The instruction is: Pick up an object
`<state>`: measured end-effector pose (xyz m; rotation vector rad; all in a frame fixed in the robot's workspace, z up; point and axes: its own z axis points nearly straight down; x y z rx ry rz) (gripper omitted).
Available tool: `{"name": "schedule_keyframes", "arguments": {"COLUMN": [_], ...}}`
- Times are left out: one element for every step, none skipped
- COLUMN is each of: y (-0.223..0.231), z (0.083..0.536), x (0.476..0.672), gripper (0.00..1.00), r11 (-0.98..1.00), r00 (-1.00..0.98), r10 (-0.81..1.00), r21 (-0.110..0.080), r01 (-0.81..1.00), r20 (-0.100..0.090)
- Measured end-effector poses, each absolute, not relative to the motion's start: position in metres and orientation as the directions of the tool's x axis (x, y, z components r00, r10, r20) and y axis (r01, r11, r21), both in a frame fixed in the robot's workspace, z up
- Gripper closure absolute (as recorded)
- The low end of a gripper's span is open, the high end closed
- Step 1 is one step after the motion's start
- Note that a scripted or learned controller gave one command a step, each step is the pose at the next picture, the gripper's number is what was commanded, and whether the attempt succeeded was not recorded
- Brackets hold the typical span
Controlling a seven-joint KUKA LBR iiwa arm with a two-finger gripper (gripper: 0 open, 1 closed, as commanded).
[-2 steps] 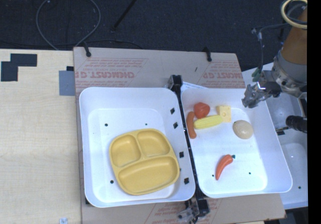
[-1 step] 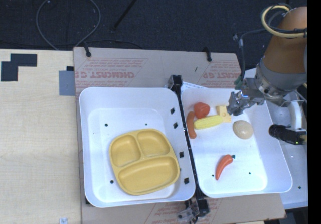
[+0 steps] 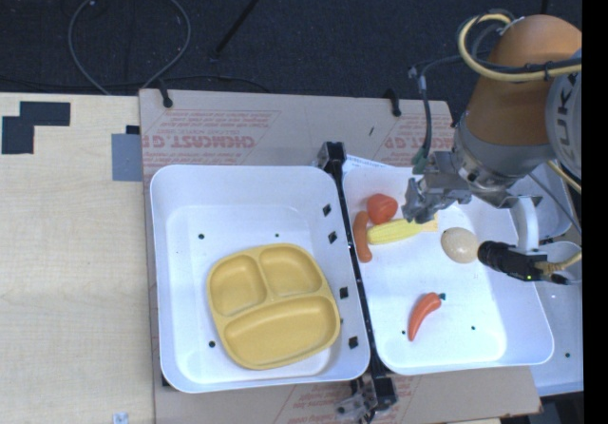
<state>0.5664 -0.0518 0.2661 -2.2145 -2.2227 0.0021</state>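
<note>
We see two shallow white bins side by side on the desk (image 3: 76, 251). The left bin (image 3: 180, 203) holds a yellow divided plate (image 3: 274, 306) with three compartments, lying toward the bin's near side. The right bin (image 3: 513, 337) holds the loose items: a red tomato-like piece (image 3: 382, 208) near the divider, an orange sausage-like piece (image 3: 361, 237) just beside and below it, a yellow corn cob (image 3: 394, 233) lying roughly flat to the right of these, a pale egg-like object (image 3: 460, 244) further right, and an orange chili pepper (image 3: 425, 315) (with a small dark stem) well apart from the others toward the near side. The arm (image 3: 522, 99) reaches in from the right, and its end effector (image 3: 423, 208) sits low over the right end of the corn cob, close to the tomato-like piece. We cannot tell from this angle how its grasping parts stand, nor whether anything is gripped.
</note>
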Motion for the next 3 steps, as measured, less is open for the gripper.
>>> {"name": "schedule_keyframes", "arguments": {"y": [0.003, 0.056, 0.111], "z": [0.246, 0.231, 0.238], "x": [0.558, 0.539, 0.529], "gripper": [1.0, 1.0, 1.0], "r11": [0.004, 0.005, 0.006], "r00": [-0.004, -0.005, -0.006], "r10": [1.0, 1.0, 1.0], "r21": [-0.006, -0.007, -0.003], "r01": [1.0, 1.0, 1.0], "r20": [0.002, 0.002, 0.001]}}
